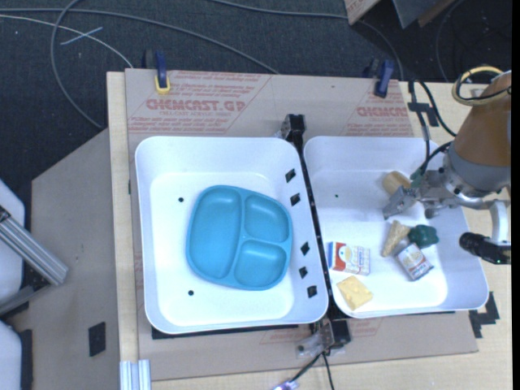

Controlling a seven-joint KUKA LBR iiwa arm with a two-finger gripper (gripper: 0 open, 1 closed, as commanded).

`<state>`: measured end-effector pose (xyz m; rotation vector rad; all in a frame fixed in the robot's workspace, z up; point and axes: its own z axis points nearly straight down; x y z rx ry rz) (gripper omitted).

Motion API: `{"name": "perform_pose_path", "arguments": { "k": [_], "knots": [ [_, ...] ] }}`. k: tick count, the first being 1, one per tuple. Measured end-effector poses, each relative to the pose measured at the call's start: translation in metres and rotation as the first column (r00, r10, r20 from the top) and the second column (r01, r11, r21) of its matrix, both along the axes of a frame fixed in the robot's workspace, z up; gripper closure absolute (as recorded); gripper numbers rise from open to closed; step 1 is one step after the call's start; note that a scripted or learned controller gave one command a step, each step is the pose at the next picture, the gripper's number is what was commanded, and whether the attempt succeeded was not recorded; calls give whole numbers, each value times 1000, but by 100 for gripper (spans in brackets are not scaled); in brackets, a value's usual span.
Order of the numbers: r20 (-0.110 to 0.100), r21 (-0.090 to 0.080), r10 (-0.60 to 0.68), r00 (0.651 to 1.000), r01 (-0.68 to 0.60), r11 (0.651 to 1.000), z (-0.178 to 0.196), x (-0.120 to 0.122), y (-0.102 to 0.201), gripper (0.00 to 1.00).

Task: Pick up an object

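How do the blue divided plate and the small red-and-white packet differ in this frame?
The blue divided plate lies in the left bin; the red-and-white packet lies in the right bin. The plate is much larger than the packet. The plate sits alone, while the packet has a yellow block close by. Both lie flat, away from the gripper.

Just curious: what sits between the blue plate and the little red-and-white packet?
In the camera view, the black divider where the two bins meet lies between the blue plate and the packet.

A robotics lab: clamped board [203, 104] (printed protective film), loose cables [97, 23].
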<state>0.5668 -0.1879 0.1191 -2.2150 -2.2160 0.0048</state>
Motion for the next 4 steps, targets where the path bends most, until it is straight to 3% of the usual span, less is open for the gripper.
{"name": "perform_pose_path", "arguments": {
  "k": [1,3,4],
  "knots": [
    [10,-3,0,1000,0,1000,15,3,-1,100],
    [16,-6,1,1000,-1,1000,131,12,5,100],
    [7,-1,4,1000,-4,1000,136,1,50,100]
  ]
}}
